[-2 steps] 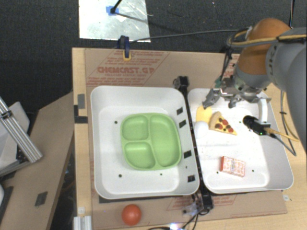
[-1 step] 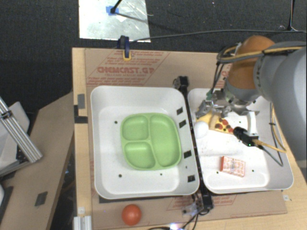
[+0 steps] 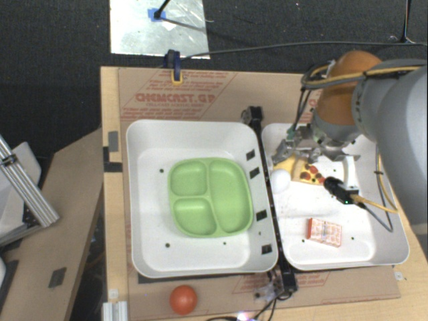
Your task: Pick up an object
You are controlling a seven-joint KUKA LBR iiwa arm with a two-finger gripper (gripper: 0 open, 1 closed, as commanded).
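While its state cannot be told, the end effector (image 3: 302, 154) hovers over the right bin's (image 3: 374, 249) cluttered toys (image 3: 308, 174).

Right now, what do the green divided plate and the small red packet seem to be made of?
The green divided plate looks like moulded plastic with a matte finish: even colour, soft rounded compartment edges, no sharp glare. The small red packet seems to be printed paper or thin card, flat with pale markings; the picture is too coarse to be sure.
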